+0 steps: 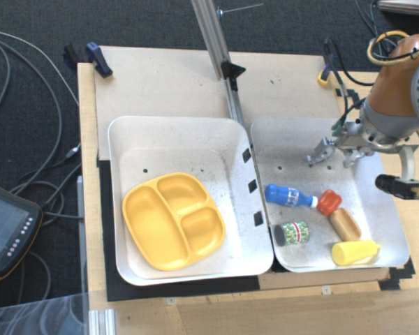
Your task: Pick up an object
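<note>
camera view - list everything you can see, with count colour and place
bins: 2, white, side by side on the bench
divided plate: 1, yellow, left bin
bottle: 1, blue with white neck, right bin centre
can: 1, green patterned, right bin front
red-capped tan object: 1, right bin, right of the bottle
yellow block: 1, right bin front right corner
clamps: 2, blue, bench back edge
pendant: 1, dark, left floor
gripper: 1, grey, above right bin's back
</note>
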Controlling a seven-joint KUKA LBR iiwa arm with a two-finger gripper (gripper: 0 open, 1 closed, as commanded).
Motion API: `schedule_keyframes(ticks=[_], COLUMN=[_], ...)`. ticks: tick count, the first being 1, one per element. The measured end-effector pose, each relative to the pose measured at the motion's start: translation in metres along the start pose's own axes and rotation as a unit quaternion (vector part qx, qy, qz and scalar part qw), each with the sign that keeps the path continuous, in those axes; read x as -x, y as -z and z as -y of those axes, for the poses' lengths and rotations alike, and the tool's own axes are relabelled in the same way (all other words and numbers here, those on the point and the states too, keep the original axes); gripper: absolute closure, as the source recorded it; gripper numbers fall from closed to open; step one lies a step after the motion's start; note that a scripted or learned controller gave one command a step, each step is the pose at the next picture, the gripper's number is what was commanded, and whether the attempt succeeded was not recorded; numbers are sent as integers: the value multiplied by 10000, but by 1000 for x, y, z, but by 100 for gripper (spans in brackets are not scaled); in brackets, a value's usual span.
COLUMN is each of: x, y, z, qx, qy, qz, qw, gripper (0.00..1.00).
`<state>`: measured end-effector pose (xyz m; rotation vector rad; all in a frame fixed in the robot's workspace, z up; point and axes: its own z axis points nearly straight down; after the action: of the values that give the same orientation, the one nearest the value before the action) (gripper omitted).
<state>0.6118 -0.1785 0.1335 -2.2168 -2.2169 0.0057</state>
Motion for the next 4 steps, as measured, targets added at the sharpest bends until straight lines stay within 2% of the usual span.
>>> schedule_keyframes(ticks=[1,2,3,4], x=[0,-8,-1,-1], y=[15,62,120,156], z=[-3,-4,-12,-13], qx=[46,69,78,68], qy=[4,11,7,8], qz=[4,16,24,19], qw=[10000,10000,10000,10000], gripper=[100,100,100,100])
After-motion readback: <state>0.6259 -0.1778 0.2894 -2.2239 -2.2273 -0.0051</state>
